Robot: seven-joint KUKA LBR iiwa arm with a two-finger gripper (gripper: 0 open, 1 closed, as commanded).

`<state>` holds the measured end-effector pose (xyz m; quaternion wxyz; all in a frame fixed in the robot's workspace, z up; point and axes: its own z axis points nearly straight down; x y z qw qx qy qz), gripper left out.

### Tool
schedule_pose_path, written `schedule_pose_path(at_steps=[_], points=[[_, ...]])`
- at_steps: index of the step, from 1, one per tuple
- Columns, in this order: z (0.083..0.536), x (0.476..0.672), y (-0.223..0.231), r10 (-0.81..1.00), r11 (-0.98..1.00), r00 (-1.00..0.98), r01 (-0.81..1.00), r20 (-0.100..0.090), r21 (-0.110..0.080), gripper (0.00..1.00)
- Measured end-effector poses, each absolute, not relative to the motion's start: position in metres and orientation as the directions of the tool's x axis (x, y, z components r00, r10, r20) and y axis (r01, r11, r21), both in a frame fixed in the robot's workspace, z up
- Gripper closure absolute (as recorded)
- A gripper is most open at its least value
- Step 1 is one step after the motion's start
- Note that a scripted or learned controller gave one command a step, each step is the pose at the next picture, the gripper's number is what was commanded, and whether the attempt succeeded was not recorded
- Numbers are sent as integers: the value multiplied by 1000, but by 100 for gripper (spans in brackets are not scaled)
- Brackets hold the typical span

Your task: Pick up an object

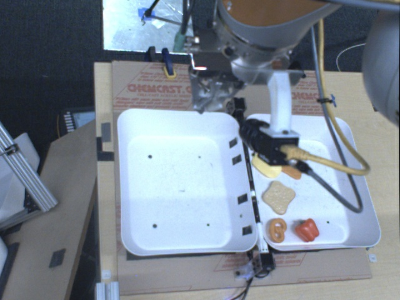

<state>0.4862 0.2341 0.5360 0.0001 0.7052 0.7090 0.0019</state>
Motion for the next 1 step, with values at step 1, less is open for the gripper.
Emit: schedule_pose_path(at_steps=[1], points=[[535, 486, 234, 1000, 6, -6, 1000, 2, 2, 0]])
